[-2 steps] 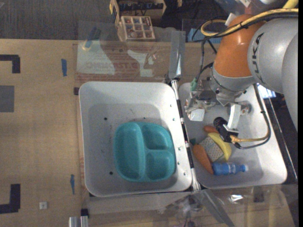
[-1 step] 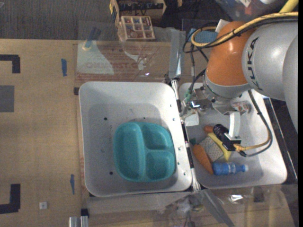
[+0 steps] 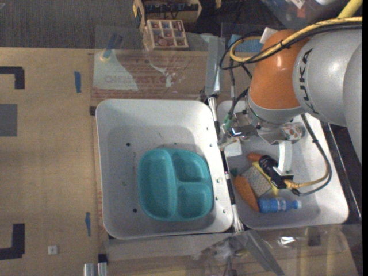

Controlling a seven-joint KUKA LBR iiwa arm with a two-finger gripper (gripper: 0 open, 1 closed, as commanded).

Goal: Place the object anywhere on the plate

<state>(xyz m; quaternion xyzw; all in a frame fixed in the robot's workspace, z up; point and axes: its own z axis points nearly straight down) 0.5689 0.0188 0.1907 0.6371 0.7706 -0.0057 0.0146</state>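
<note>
A teal plate (image 3: 172, 184) with three compartments lies in the left white bin (image 3: 115, 154), and nothing rests on it. My gripper (image 3: 257, 176) is down in the right bin (image 3: 330, 206), under the orange-banded wrist and among the loose things there. An orange carrot-shaped piece (image 3: 245, 192) lies just to its left. A blue bottle (image 3: 278, 204) lies on its side just in front of it. A small orange-red piece (image 3: 253, 156) shows behind it. The arm hides what is directly under the gripper.
A small white piece (image 3: 233, 149) sits by the rim between the two bins. A small red-and-white object (image 3: 293, 131) shows under the arm at the back of the right bin. Cardboard boxes (image 3: 167, 16) stand beyond the bins.
</note>
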